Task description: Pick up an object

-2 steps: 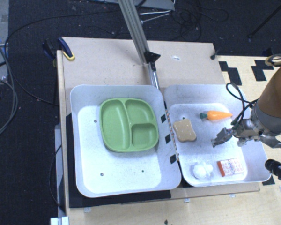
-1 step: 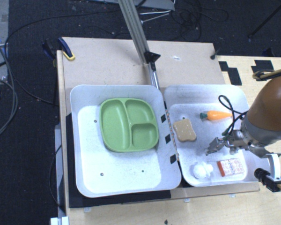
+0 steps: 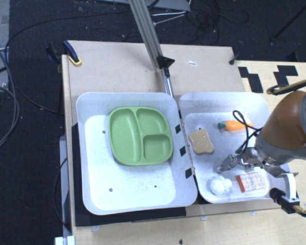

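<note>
The right bin point(image 3: 214, 105) holds a tan slice of bread point(image 3: 201, 142) near its left wall, an orange carrot point(image 3: 234, 126) toward the back, a white crumpled object point(image 3: 219, 186) at the front and a red-and-white packet point(image 3: 252, 181) at the front right. My gripper point(image 3: 228, 163) hangs low over the bin's middle, between the bread and the packet and just above the white object. It touches none of them as far as I can see. The grey arm with its orange band point(image 3: 290, 126) covers the bin's right side.
The left bin point(image 3: 92, 152) bears a green divided plate point(image 3: 141, 135) in its back half. A metal pole point(image 3: 148, 27) slants down from the back to the wall between the bins. A black cable point(image 3: 242, 120) loops over the carrot.
</note>
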Controlling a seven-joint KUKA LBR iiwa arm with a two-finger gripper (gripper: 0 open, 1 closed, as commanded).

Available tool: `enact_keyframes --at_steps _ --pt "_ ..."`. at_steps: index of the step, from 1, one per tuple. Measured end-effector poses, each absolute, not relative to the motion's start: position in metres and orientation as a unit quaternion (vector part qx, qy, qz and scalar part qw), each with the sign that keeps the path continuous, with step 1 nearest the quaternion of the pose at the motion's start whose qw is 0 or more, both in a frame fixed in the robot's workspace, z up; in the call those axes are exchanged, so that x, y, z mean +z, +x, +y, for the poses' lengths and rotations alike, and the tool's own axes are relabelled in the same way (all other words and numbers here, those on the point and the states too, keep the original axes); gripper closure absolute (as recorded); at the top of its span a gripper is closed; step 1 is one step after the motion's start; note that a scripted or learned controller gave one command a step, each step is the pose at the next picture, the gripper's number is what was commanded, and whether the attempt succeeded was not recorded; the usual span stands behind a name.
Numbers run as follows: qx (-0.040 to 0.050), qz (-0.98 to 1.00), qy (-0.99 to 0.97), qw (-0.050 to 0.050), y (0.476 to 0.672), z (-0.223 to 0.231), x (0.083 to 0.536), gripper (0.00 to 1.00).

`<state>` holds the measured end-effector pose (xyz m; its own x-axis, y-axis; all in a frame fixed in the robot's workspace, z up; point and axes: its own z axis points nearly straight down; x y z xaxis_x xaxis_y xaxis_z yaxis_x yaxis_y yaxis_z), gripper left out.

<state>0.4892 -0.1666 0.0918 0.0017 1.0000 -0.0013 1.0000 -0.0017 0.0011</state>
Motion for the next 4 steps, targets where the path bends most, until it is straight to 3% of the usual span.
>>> enact_keyframes --at_steps 1,3,4 --pt "0.0011 0.706 0.708 0.003 0.491 -0.167 0.105 1.00" --pt "0.0015 0.708 0.706 0.003 0.499 -0.170 0.212 1.00" --pt "0.0004 0.708 0.706 0.001 0.500 -0.170 0.222 1.00"
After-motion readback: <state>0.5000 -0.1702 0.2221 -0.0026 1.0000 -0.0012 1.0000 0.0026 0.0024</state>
